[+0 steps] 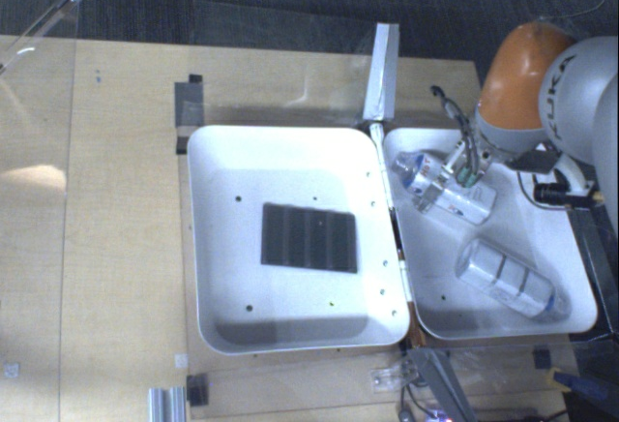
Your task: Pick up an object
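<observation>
Camera view: gripper (455, 168) low in right bin (571, 246), at a clear bottle (447, 190).
Finger spread cannot be determined. Second clear bottle (505, 279) lies nearer, apart. Left bin (222, 159) holds a dark pad (309, 238). No legible labels.

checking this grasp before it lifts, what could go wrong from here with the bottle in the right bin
The gripper sits at the clear bottle near its capped end, so the smooth plastic may slip or tip on lifting. That bottle lies close to the right bin wall, which could block the fingers. A second bottle lies nearby and might get bumped.
</observation>
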